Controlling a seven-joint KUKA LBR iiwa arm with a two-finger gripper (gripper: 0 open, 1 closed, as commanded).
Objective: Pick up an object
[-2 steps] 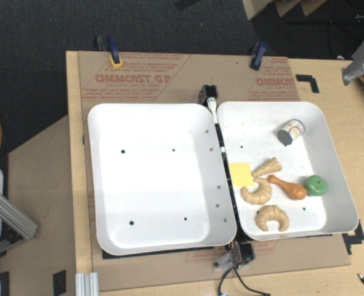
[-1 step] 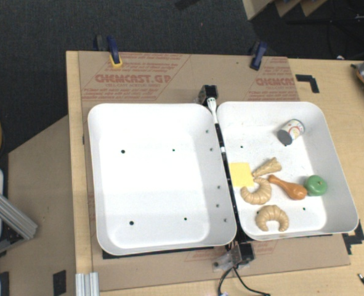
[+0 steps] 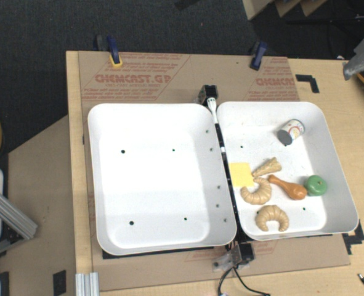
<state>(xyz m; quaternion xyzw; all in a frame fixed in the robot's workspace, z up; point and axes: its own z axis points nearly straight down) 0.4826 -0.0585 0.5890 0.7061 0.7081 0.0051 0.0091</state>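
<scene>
The right bin (image 3: 329, 217) holds all the loose objects. A small white and grey can (image 3: 291, 131) lies on its side near the bin's far side. A yellow flat square (image 3: 240, 174) rests against the bin's left wall. Beside it lie a tan cone-shaped pastry (image 3: 266, 167) and a curled croissant (image 3: 257, 193). An orange drumstick-shaped piece (image 3: 287, 188) points toward a green round object (image 3: 316, 185). A second croissant (image 3: 272, 217) sits near the front wall.
The left bin (image 3: 108, 227) stands beside the right one on a brown board (image 3: 169, 73) held by blue clamps (image 3: 114, 51) at the back. A grey metal part (image 3: 360, 60) juts in at the right edge. Cables (image 3: 231, 270) lie at the front.
</scene>
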